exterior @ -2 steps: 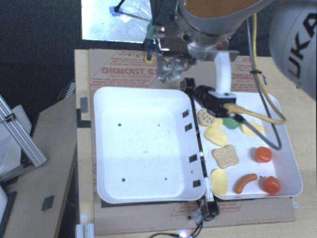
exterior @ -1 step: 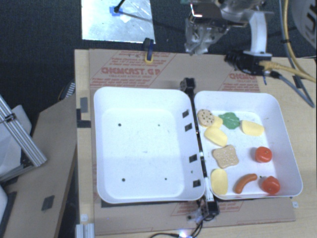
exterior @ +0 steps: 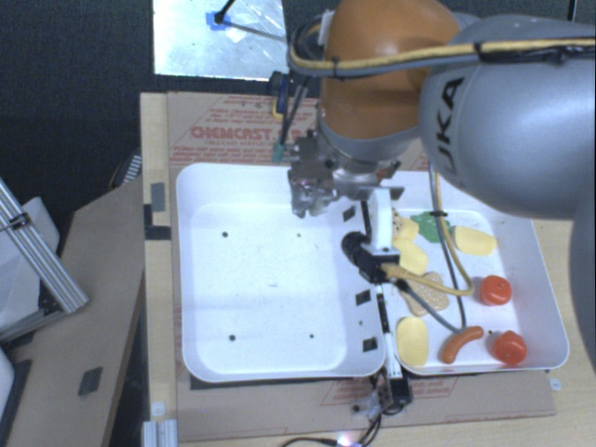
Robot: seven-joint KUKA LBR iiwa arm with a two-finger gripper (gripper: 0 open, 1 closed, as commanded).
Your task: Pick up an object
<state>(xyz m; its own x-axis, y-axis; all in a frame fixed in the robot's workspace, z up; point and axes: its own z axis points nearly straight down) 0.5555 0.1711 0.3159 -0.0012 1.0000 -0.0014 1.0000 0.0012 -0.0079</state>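
Overhead, the claw (exterior: 312, 198) hangs by the left bin's (exterior: 200, 250) far rim; whether it's parted, I cannot tell.

The arm (exterior: 507, 110) hides part of the right bin (exterior: 549, 329).

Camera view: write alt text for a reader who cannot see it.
A grey and orange robot arm reaches over two white bins, its gripper hanging above the left bin. The right bin holds small yellow, red, orange and green toy foods.
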